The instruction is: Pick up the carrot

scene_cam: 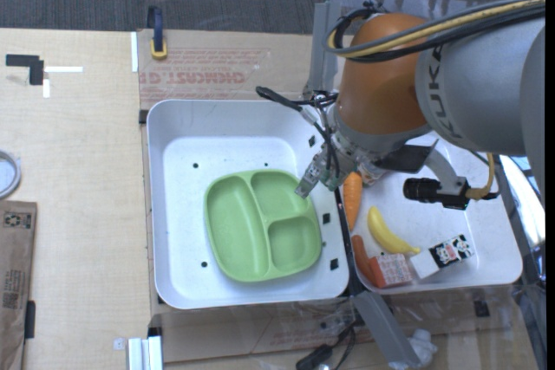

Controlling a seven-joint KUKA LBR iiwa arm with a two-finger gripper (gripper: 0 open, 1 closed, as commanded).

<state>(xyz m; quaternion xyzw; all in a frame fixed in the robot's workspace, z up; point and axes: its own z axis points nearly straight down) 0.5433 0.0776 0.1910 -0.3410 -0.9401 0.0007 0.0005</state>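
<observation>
The carrot (352, 197) is orange and lies lengthwise at the left edge of the right bin (499, 269), just beside the divider between the bins. My gripper (316, 178) hangs low over that divider, slightly left of the carrot's upper end and over the right rim of the left bin (160, 186). The large orange band and grey wrist hide the upper part of the right bin. Nothing is visibly held.
A green three-compartment plate (260, 225) lies in the left bin, close to the gripper's left. In the right bin are a banana (388, 235), a red-orange packet (371, 266) and a small black-and-white box (453, 251). A black cylinder (434, 190) juts from the wrist.
</observation>
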